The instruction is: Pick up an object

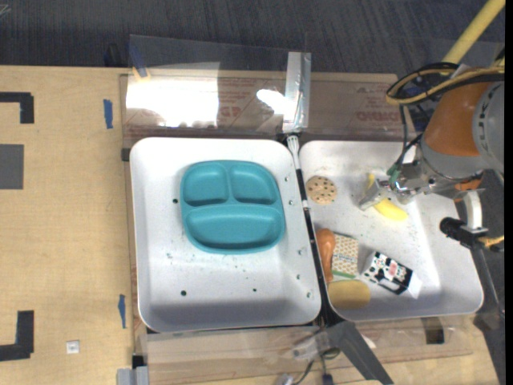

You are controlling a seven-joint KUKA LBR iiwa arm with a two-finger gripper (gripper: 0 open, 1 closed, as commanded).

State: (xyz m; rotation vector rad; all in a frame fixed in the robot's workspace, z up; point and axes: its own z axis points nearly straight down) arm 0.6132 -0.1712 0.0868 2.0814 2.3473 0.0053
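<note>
Yellow thing [390, 209]: lies in the right bin [449, 295], near its back, low against the floor.
Claw [383, 192]: down in the right bin, right at the yellow thing; I cannot tell how it is set.
Done: the arm has reached a thing.
Left: nothing looks lifted yet, I think.
Edges: the wall between the bins is well apart.
Room: cookie [321, 188] near; blue plate [232, 205] in the left bin [152, 239].

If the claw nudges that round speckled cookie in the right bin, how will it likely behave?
The cookie looks like a flat disc lying face down on the right bin floor, so it would probably slide rather than roll or tip. It seems small and likely light. Being so low, it may be hard to pinch from above.
</note>
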